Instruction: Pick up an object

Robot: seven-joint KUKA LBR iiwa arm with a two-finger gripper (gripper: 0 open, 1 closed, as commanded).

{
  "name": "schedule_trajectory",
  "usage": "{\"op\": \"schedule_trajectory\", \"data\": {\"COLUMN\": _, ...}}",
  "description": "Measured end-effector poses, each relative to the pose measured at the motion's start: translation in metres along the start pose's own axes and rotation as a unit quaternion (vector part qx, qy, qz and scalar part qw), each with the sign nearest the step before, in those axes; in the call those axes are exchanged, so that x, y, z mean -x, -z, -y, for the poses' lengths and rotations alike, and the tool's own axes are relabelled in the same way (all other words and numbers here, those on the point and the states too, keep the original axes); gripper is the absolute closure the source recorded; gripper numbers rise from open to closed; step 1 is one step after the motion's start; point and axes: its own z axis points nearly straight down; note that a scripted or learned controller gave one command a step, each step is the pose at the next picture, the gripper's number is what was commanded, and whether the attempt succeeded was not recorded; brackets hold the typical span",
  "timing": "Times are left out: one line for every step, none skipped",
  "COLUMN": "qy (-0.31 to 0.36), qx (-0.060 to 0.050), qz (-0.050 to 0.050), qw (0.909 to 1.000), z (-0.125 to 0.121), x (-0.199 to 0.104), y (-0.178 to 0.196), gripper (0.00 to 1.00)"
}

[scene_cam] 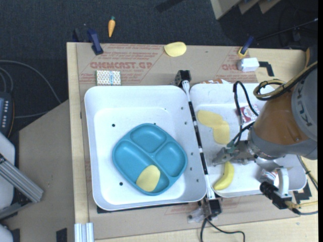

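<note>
End effector (225,157) state cannot be told. Banana (225,177) lies just below it; descent should be centred over the fruit.

You had two white bins side by side, the left bin (101,135) and the right bin (252,183). One blue divided plate (149,155) held one yellow piece (148,178). In the right bin you had one banana (225,176) and two pale yellow pieces (216,125). One more yellow piece (175,49) and one small carrot (111,26) lay outside.
</note>
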Motion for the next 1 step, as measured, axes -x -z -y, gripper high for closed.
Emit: {"op": "schedule_trajectory", "data": {"qy": 0.0, "qx": 0.001, "qz": 0.0, "qw": 1.0, "z": -0.0002, "x": -0.0001, "y": 0.0096, "gripper": 1.0}}
